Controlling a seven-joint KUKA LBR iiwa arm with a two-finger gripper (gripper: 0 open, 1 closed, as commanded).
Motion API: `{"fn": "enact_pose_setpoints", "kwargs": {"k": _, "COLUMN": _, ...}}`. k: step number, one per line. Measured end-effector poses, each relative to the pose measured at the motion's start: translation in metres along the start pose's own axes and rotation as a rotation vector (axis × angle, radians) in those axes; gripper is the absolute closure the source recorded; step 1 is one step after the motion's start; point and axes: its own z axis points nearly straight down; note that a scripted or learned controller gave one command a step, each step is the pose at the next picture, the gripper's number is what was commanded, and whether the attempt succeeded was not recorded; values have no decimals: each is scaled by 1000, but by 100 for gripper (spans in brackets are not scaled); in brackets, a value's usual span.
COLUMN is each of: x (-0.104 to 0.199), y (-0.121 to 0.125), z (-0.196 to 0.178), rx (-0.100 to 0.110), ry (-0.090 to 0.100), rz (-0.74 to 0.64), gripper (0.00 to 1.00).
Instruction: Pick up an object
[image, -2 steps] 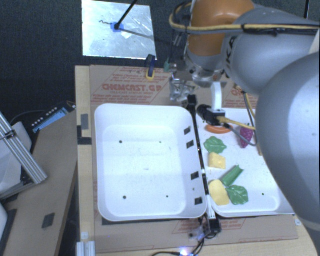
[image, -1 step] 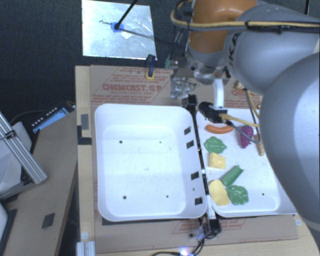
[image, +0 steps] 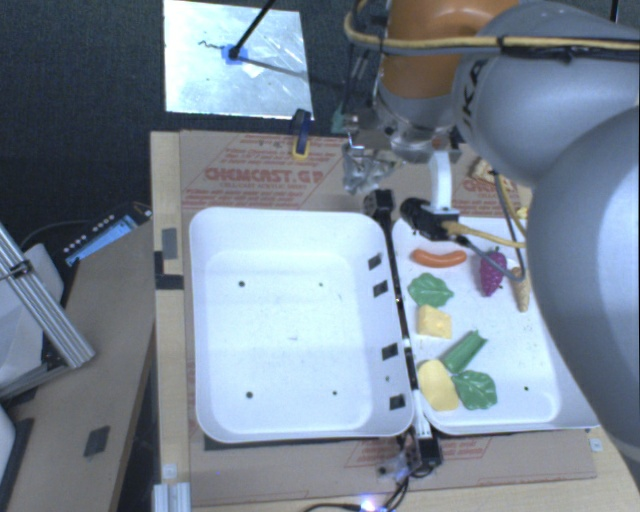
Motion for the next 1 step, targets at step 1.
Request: {"fn": "enact_pose_setpoints", "kwargs": {"k": 1, "x": 0, "y": 1, "z": -11, "rx": -3, "ry": -1, "rz": -5, "gripper": 100}}
